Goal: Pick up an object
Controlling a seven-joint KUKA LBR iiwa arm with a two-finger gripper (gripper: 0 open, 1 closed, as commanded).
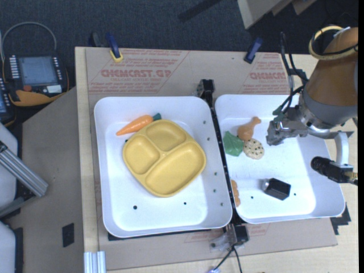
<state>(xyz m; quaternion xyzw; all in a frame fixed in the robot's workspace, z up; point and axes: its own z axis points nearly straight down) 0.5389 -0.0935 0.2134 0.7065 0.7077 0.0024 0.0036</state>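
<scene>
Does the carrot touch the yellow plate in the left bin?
Touching. In the camera view the carrot lies against the upper-left rim of the yellow plate, with no white bin floor between them.

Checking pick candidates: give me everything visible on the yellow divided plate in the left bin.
The yellow divided plate looks like moulded matte plastic with rounded corners, split by raised ridges into three compartments: two small ones at the far side and one large near one, all with nothing in them. It lies flat, right side up, turned at an angle, on the floor of the left bin. A toy carrot lies at its far-left rim, apparently touching it.
</scene>
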